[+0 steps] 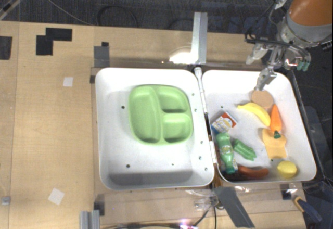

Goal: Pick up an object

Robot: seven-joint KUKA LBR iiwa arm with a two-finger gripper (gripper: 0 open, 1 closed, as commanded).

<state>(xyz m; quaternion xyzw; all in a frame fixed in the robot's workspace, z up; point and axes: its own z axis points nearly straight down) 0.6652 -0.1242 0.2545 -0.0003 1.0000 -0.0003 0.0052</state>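
The right bin holds several toy foods. A tan round disc lies near its back wall, with a yellow banana and an orange carrot just in front of it. My gripper hangs over the bin's back part, its tip just above and behind the tan disc, and nothing shows held in it. Nearer the front lie an orange block, a lemon, a green bottle, a green vegetable, a red-and-white box and a brown sausage.
A green divided plate sits in the left bin. A metal post rises at the back between the bins. The arm's orange band and cables stand at the upper right.
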